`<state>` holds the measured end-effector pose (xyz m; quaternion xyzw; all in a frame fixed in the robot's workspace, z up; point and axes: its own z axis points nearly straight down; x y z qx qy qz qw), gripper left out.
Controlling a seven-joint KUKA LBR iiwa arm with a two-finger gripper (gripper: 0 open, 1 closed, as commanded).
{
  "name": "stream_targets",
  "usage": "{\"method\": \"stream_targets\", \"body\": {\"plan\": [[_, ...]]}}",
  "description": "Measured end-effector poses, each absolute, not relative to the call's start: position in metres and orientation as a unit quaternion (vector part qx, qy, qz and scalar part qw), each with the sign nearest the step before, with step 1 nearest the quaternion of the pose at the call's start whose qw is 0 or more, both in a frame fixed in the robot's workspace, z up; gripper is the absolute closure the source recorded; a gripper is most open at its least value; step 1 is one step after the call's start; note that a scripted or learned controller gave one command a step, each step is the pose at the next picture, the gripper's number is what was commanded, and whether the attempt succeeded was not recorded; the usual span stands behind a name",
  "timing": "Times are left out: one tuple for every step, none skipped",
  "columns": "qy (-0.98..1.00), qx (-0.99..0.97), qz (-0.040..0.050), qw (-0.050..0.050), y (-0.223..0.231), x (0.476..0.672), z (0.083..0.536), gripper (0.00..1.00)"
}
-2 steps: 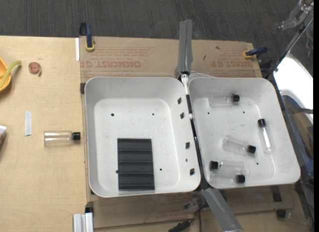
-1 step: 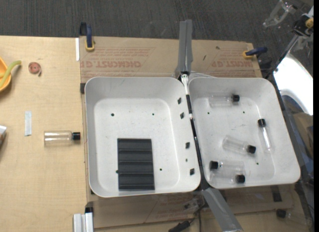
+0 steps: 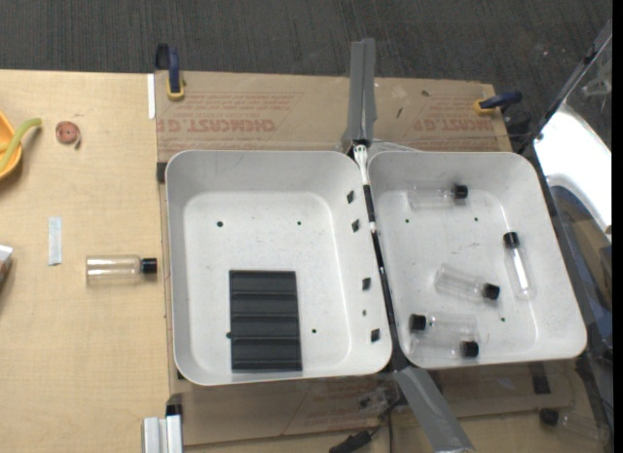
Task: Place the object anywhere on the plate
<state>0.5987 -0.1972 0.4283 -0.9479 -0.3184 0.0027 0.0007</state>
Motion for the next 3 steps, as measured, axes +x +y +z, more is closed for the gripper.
{"method": "stream_targets", "body": {"plan": [[-0.139,-0.99,0.0027,0.0,-0.163,0.614,0.434,0.0],[-0.121,-0.993,0.0026,0.001,-0.223,0.565,0.44,0.0],[-0.101,-0.995,0.0024,0.0,-0.172,0.594,0.439,0.0]]}}
